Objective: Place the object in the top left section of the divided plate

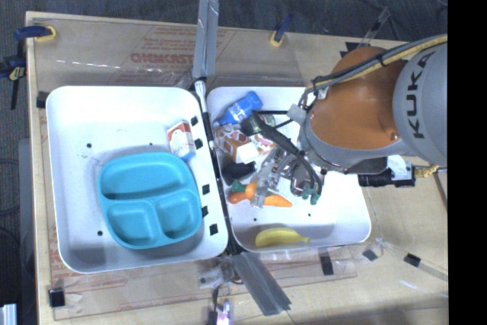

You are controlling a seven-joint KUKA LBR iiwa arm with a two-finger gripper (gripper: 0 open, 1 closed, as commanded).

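Observation:
A blue divided plate (148, 200) lies in the left bin (68, 125), its sections bare. My gripper (268, 183) hangs low over the right bin (346, 228), right above an orange carrot (266, 201). The carrot lies on the bin floor beside the gripper's tips. A small red and white carton (180, 138) sits in the left bin just beyond the plate's far right corner.
The right bin also holds a blue bottle (240, 107), a brown and white packet (234, 142) and a yellow banana (281, 238) near the front wall. A grey bar (205, 38) stands at the back between the bins.

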